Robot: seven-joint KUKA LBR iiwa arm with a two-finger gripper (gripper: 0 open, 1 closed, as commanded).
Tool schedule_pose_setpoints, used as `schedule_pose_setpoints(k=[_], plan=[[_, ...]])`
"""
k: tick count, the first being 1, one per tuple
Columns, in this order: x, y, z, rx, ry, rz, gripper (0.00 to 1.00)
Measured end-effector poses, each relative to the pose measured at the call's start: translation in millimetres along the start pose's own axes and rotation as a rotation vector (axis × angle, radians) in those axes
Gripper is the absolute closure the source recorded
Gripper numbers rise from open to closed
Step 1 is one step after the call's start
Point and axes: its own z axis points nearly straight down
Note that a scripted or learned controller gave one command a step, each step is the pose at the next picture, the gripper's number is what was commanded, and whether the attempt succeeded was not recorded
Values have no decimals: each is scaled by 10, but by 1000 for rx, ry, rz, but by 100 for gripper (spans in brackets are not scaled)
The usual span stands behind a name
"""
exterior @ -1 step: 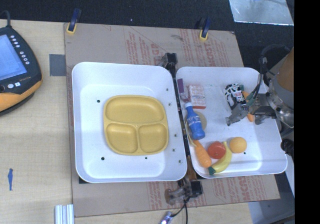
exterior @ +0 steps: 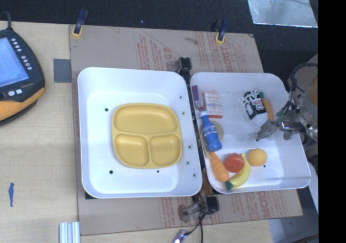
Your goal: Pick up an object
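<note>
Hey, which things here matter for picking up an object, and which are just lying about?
For the job:
hand
blue bottle
carrot
tomato
banana
orange
black and white toy
small box
right bin

Lying about:
yellow divided tray
left bin
handheld controller
blue clamps

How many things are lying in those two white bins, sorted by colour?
Yellow: 2, divided tray and banana
Orange: 2, carrot and round fruit
Red: 1, tomato
Blue: 1, bottle
Pink and white: 1, small box
Black and white: 1, toy
Total: 8
</note>
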Motion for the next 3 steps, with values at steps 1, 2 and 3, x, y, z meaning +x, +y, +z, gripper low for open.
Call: schedule_pose_setpoints(k=[1, 2, 3], plan=[[176, 625, 418, -2, 0, -2, 0], [9, 1315, -78, -6, 0, 2, 0], [-99, 1298, 637, -2, 0, 2, 0]])
